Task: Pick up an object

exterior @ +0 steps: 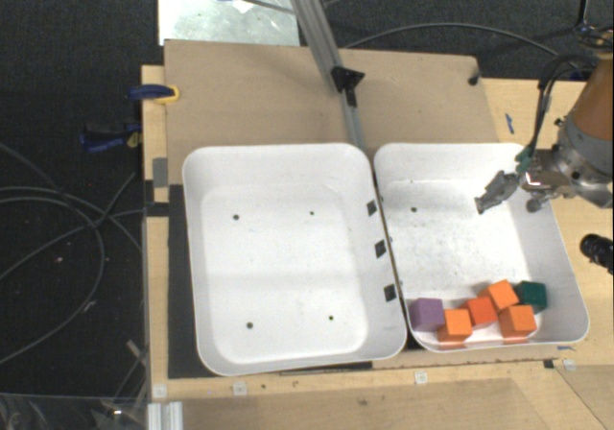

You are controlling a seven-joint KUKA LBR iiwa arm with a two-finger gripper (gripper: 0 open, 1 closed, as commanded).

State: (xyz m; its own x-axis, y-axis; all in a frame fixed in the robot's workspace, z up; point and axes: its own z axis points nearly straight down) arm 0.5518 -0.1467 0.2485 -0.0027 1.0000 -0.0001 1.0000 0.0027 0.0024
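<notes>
Camera view from above puts my end effector (499,192) over the upper right part of the right bin (451,226), reaching in from the arm (585,145), which is cut off at the frame's edge. I see a grey fingered tip pointing left, but it is small and blurred, so I cannot tell how far apart it stands, and I see nothing between its tips.

All the blocks lie well below the end effector, bunched along the bin's near wall. Lowest and to its left is a purple cube (427,312). Just right of that sit two orange cubes (458,323) (482,310), touching or nearly so. Almost straight below the end effector is another orange cube (502,294), with a fourth one (518,321) under it. A dark green block (532,296) is partly hidden behind those two, so its shape is hard to make out.

Far to the end effector's left on the worktop (403,97) lies the left bin (288,255).
</notes>
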